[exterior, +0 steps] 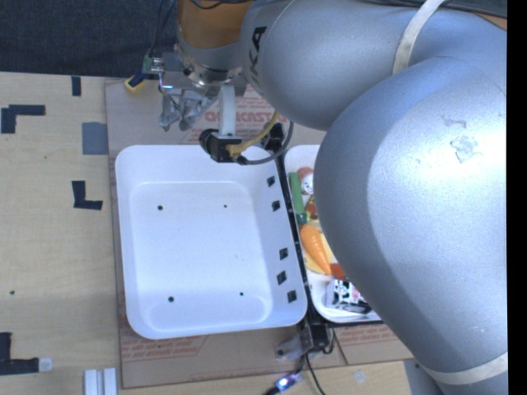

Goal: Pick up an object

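My gripper (181,112) hangs above the cardboard just behind the back rim of the left bin (132,220), under the orange band of the wrist. In the right bin (323,309), mostly hidden by the arm, lie an orange carrot-like piece (314,249), a green piece (294,196), a white and red item (305,179) and a black-and-white item (350,295). Nothing shows under the gripper.
The big grey arm covers the right half of the view and most of the right bin. A black cable loop with a yellow strand (235,146) hangs over the left bin's back rim. The wooden bench (49,245) with black marks stretches to the left.
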Action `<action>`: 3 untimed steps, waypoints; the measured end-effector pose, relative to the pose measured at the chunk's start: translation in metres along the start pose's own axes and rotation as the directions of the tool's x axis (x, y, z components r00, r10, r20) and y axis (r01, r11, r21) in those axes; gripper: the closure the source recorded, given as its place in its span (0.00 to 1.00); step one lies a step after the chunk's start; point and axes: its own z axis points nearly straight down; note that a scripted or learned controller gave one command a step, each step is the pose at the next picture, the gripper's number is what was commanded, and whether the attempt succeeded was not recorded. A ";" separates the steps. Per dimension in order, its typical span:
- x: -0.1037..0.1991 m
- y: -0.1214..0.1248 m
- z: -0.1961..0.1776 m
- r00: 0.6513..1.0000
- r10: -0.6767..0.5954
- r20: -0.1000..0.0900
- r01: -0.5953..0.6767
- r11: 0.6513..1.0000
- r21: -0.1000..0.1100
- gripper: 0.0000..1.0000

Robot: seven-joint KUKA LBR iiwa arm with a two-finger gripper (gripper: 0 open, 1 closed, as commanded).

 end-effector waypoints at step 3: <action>0.005 -0.001 -0.081 1.000 0.000 0.003 0.000 1.000 0.011 1.00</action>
